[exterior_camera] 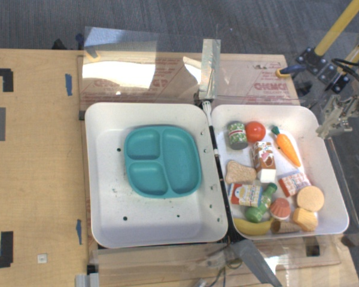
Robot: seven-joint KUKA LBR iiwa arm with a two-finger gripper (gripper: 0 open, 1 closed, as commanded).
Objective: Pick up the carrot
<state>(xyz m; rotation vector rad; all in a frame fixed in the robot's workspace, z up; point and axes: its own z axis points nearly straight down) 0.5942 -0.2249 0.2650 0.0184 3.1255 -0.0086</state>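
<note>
Even, fairly bright overhead light washes the white bins [96, 160], with strong glare on the clear plastic sheet [125, 70] behind them, soft faint shadows, and slightly soft, grainy detail throughout.

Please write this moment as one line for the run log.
carrot: in right bin, untouched | tomato: left of carrot | teal plate: in left bin | pick: not yet done

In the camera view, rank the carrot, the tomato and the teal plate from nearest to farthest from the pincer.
1. Carrot: right bin, just left of the pincer at that bin's right rim.
2. Tomato: right bin, farther left.
3. Teal plate: left bin, farthest.
</note>
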